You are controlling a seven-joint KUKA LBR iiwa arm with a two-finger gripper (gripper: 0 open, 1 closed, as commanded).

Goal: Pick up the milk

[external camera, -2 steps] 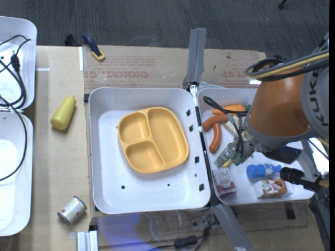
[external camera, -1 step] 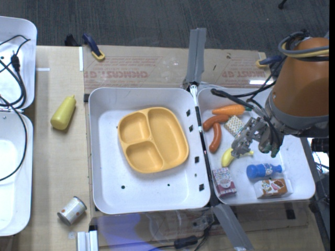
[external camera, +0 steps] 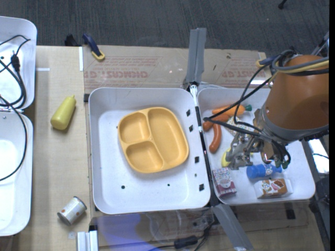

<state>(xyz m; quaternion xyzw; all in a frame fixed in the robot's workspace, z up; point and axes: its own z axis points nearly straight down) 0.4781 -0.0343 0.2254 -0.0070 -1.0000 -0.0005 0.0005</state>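
Two bins: we are looking across the tabletop, left bin point(external camera: 104, 140) carrying a yellow divided plate point(external camera: 153, 139).
Milk: we are judging the small carton point(external camera: 223, 182) light, crushable, a bit slick; we are favouring its flat sides. It is lying in the right bin point(external camera: 309, 184), front-left corner.
Jaws: the gripper point(external camera: 239, 151) is hovering just above-right of the carton; whether parted, we cannot tell.

The right bin point(external camera: 306, 192) is crowded: a sausage point(external camera: 215, 138) and a carrot point(external camera: 226, 111) by its left wall, a milk carton point(external camera: 223, 182) at the near-left corner, and a blue bottle point(external camera: 258, 171) and a snack box point(external camera: 273, 187) along the near edge. Open floor remains near the far-right corner.
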